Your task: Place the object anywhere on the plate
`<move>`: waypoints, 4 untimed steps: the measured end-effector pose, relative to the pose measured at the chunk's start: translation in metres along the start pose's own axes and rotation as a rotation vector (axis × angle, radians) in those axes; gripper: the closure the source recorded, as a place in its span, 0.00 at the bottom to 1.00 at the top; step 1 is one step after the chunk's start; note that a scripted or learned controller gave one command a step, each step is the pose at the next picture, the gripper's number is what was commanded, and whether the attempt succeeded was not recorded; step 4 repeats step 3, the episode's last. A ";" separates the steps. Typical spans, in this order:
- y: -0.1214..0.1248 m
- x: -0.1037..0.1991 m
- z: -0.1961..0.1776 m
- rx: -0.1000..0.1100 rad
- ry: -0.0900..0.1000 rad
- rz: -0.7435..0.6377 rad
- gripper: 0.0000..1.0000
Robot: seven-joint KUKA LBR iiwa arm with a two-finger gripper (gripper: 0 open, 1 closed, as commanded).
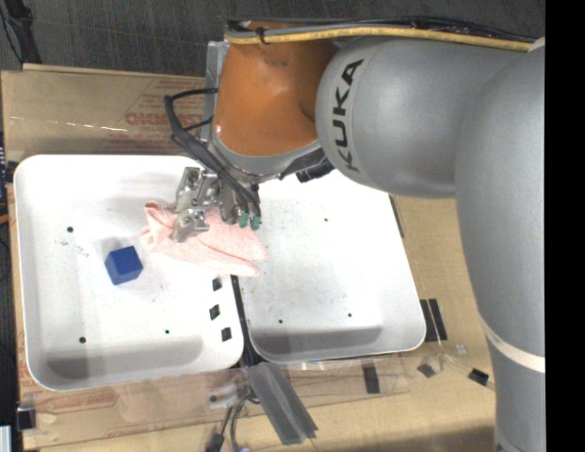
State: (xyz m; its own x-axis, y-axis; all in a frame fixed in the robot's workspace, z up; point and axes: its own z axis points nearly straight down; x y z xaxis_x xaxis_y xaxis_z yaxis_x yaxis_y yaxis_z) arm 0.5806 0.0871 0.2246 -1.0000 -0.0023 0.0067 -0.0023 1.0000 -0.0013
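Looking down on a brown tabletop (66,102), cardboard-coloured with faded red print along its far side, and dark carpet-like floor (113,8) beyond it. Two shallow white bins sit side by side: the left bin (47,347) and the right bin (367,328), their inner walls touching down the middle, strips of black tape dotted around the near edges. The big grey arm (443,92) comes in from the right, its orange band (264,92) hanging over the far side of the bins.

Now the cloth (217,241): pale pink, crumpled, lying on the right side of the left bin's floor and draping over the shared wall towards the right bin. It's soft and rumpled, with folds bunched at its left end. The end effector (200,210) sits right on top of the cloth's far-left part, metal fingers down in the fabric; whether they're apart or pinched together, I can't tell from here. To the left, well apart from the cloth, a small blue cube (124,264) rests on the left bin's floor.
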 end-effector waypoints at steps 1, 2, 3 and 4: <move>0.042 0.010 -0.003 0.001 0.000 -0.002 1.00; 0.094 0.014 -0.004 0.000 -0.005 -0.004 1.00; 0.094 0.014 -0.004 0.000 -0.006 -0.004 0.00; 0.094 0.014 -0.004 0.000 -0.006 -0.004 0.00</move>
